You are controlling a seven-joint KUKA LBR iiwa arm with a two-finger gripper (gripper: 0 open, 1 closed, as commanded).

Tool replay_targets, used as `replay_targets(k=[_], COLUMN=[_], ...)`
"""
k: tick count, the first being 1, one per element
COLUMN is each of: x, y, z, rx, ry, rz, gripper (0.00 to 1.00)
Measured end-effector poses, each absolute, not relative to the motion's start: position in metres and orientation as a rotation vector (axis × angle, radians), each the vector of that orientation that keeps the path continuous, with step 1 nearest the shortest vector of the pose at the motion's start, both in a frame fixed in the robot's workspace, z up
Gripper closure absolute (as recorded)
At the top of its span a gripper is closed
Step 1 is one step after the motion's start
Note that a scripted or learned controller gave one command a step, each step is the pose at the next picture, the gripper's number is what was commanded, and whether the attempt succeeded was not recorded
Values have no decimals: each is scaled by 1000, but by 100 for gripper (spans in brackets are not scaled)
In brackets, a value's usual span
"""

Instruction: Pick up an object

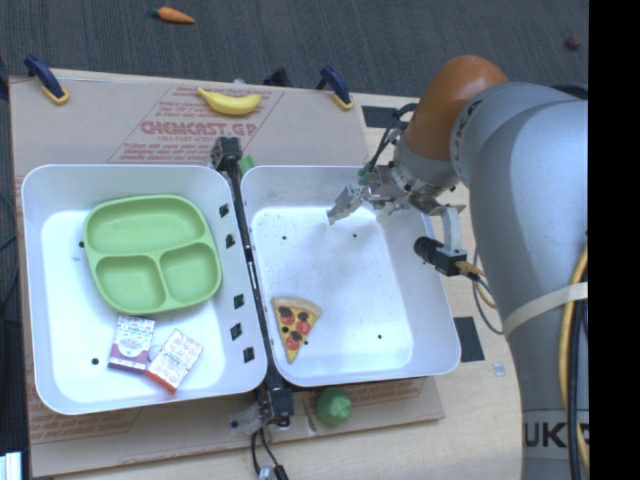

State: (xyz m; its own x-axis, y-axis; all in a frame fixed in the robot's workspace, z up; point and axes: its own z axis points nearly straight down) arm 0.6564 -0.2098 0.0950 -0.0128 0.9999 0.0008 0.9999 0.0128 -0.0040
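A toy pizza slice (293, 326) lies near the front left corner of the right bin (420, 343). My gripper (346, 206) hangs over the back of that bin, near its far wall and well apart from the pizza slice. Nothing shows in its grasp. The left bin (50, 208) holds a green divided plate (152, 251) and two small snack packets (133, 343) (176, 359) in front of it.
A yellow banana (230, 99) rests on the cardboard behind the bins. A green ball (334, 405) sits outside the right bin's front edge. An orange carrot (175, 14) lies on the floor at the back. The arm's grey body (520, 198) fills the right side.
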Motion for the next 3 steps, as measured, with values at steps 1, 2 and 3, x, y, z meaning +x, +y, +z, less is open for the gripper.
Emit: replay_targets(k=[1,2,3], x=[657,655,657], y=[-211,-210,-211], z=[125,100,127], rx=[-2210,-2206,-2209], ry=[-2232,-2233,-2233], rz=[-1,3,-1], gripper=[0,0,0])
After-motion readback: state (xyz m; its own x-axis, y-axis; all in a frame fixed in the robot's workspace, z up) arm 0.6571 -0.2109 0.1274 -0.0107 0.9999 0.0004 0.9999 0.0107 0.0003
